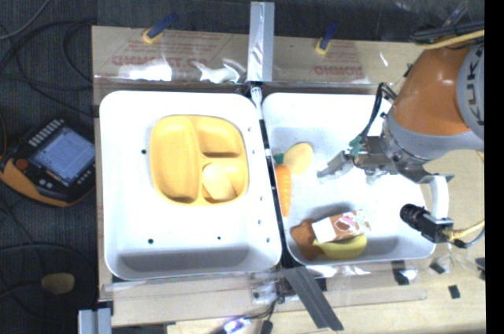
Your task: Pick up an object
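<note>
The right bin [331,113] holds several items. A pale yellow rounded food piece [298,157] lies near its left wall, with an orange carrot [283,188] just below it. At the front sit a brown item [303,235], a white carton with a red picture [341,227] and a yellow banana [346,248]. My gripper [346,172] hangs over the middle of the right bin, right of the pale piece and above the carton. Its fingers are spread open with nothing between them.
The left bin [126,246] holds a yellow divided tray [197,157]. A metal divider strip [261,41] runs between the bins at the back. The grey and orange arm [437,108] covers the right bin's far right side. A handheld pendant [51,159] lies off the bench at left.
</note>
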### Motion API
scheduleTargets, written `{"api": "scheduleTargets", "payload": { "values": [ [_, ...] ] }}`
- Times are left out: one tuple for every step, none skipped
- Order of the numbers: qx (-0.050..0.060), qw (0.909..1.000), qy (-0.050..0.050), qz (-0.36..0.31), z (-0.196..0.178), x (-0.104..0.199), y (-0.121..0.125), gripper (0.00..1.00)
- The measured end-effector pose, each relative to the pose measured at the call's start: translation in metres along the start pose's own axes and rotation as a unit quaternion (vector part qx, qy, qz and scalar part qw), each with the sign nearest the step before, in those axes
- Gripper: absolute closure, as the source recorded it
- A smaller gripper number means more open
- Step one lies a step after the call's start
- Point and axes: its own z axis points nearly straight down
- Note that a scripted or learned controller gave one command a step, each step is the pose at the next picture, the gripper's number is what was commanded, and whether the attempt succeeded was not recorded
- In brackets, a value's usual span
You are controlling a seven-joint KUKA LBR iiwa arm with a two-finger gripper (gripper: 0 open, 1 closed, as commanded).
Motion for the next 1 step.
{"api": "scheduleTargets", "payload": {
  "values": [
    [-0.004,0.9999,-0.001,-0.014,0.1094,-0.0414,-0.0236,0.00]
  ]
}}
